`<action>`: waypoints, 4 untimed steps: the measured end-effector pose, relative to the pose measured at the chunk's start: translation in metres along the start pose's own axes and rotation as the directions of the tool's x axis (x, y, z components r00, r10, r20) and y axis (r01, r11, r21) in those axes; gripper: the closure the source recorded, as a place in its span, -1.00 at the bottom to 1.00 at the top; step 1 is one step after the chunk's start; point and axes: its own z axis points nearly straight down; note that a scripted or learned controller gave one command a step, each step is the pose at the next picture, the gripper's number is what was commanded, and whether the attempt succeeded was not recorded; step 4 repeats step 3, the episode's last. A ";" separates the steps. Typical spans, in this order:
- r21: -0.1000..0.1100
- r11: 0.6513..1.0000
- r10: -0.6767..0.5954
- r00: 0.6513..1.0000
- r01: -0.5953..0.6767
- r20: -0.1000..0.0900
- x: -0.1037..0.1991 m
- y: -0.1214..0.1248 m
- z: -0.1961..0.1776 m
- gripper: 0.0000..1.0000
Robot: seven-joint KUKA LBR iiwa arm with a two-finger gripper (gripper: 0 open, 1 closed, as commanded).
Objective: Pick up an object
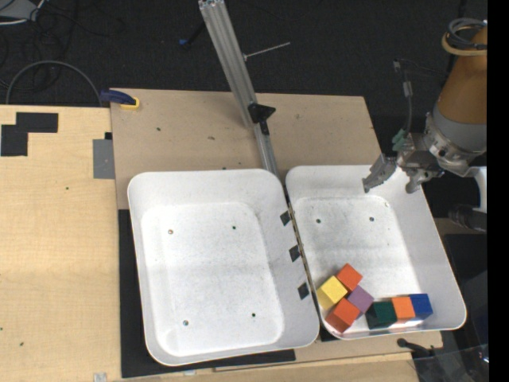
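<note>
We see a tan wooden surface [199, 130] bearing two shallow white bins, the left bin [211, 261] and the right bin [374, 213], side by side with black clips [293, 251] along their shared edge. A slanted aluminium rail [235, 70] rises behind them. A blue-and-yellow clamp [119, 98] sits at the surface's far left corner. Black and grey patches [28, 130] mark the lighter panel [48, 277] on the left.

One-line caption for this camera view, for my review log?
The hand hovers over the right bin's far edge, open and holding nothing; colored blocks cluster in its near corner.
</note>
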 end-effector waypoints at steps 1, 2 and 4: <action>0.000 1.000 -0.002 1.000 0.002 0.000 0.000 0.000 -0.010 1.00; 0.001 1.000 -0.002 1.000 0.002 0.000 0.000 0.000 -0.009 -1.00; 0.001 1.000 -0.004 1.000 0.004 -0.001 -0.001 0.000 -0.019 1.00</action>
